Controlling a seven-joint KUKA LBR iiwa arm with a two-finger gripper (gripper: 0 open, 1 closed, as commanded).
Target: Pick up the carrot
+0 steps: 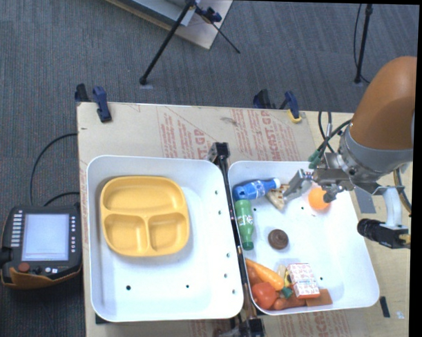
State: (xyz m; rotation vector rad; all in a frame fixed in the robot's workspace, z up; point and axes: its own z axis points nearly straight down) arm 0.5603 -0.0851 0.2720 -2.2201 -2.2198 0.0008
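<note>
The carrot (265,273) is orange and tapered. It lies at the front left of the right bin (360,263), beside a red tomato-like piece (264,295) and a small red-and-white box (304,281). My gripper (314,186) hangs over the back of the same bin, well behind the carrot. Its fingers stand open, with nothing held between them. An orange ball (320,201) sits just below the right finger.
In the right bin also lie a blue bottle (256,189), a green bottle (244,223), a brown disc (278,238) and a tan wedge (278,197). The left bin (96,278) holds a yellow divided tray (145,215). A teach pendant (39,247) lies at the bench's left.
</note>
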